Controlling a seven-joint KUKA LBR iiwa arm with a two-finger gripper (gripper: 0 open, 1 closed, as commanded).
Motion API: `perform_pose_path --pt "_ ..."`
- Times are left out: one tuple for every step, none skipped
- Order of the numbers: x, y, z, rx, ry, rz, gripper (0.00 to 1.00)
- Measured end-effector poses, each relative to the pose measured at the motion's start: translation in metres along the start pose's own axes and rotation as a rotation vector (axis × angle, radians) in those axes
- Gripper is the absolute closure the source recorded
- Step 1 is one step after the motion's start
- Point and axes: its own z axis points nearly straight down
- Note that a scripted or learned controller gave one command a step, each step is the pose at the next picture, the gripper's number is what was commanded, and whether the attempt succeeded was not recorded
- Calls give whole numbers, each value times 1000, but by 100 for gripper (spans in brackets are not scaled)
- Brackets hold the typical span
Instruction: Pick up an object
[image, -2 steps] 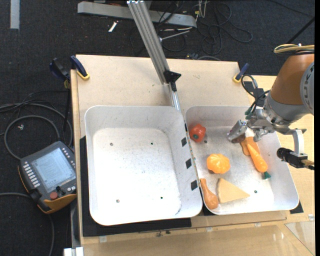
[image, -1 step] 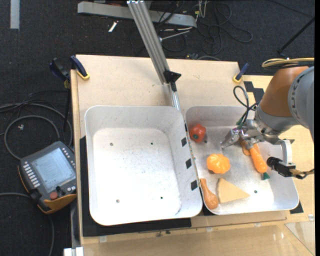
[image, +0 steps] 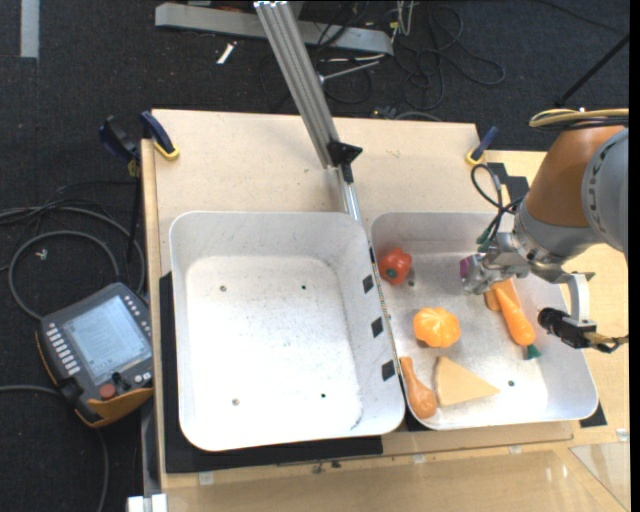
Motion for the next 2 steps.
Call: perform_pose_path --pt "6 -3 -45 -3 0 -2 100" --pt "8 -11 -103 -5 -1 -2 100"
